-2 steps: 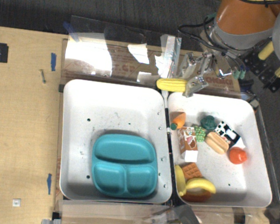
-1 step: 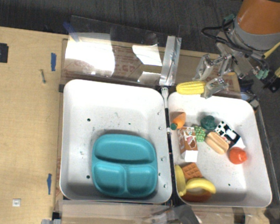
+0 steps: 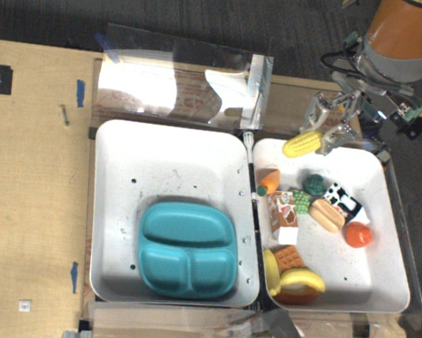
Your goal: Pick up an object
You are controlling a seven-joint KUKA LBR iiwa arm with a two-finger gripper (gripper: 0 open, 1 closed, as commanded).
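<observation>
Bananas (image 3: 297, 278) lie nearest, at six o'clock in the right bin (image 3: 387, 273). Up at twelve, the end effector (image 3: 327, 132) seemingly grasps a corn cob (image 3: 301, 145) by one end; it could swing loose.

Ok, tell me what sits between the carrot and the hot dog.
In the camera view, the small carton and green broccoli piece lie between the carrot and hot dog.

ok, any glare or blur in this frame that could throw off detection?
Camera view: strong glare on the clear plastic sheet behind the left bin; the end effector and yellow corn look slightly soft; soft shadow under the teal tray; right bin evenly lit.
</observation>
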